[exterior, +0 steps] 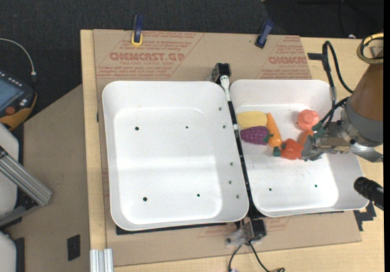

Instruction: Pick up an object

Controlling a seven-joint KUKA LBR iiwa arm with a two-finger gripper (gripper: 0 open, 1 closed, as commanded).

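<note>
Two white bins are sitting side by side on the bench, and the claw (311,146) is reaching into the right one. Well to the claw's left, the left bin (122,143) is lying on the cardboard sheet (97,82). Nearer, still to the claw's left, a yellow piece (251,119) is lying in the right bin (292,200) close to the divider, with a purple grape bunch (256,135) touching it just below. An orange carrot (273,131) is lying at a slant just right of those two, between them and the claw. A red piece (291,150) with a green tip is sitting right beside the claw, on its left; the dark fingers are hanging at or against its right edge, but whether they are apart, together or clamped on it cannot be told from this view. A pink piece (307,119) is resting just above the claw, toward the bin's far wall. To the claw's right, the arm (368,109) is coming in over the bin's right rim.
</note>
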